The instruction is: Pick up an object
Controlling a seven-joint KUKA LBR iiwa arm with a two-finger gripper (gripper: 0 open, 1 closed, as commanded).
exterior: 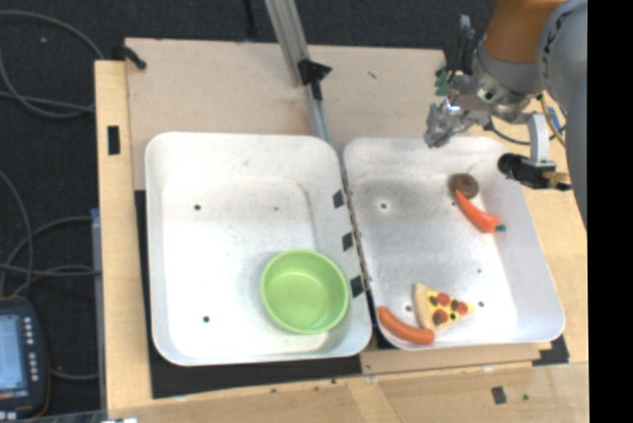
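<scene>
- While the arm reaches in from the right, its gripper hangs over the far edge of the right bin, near that bin's back rim.
- Whether the tool is open or closed cannot be told from this slant; no object is seen in it.
- Below and a little right of the gripper, a small brown round object lies on the right bin's floor, touching or just beside the upper end of an orange carrot with a green tip.
- Near the front rim of the same bin lies a toy pizza slice, and just beside it, at the front left corner, a red-orange sausage.
- A green bowl sits upright in the left bin, toward its front right corner.
- A grey metal post slants up from between the bins' far corners.
</scene>
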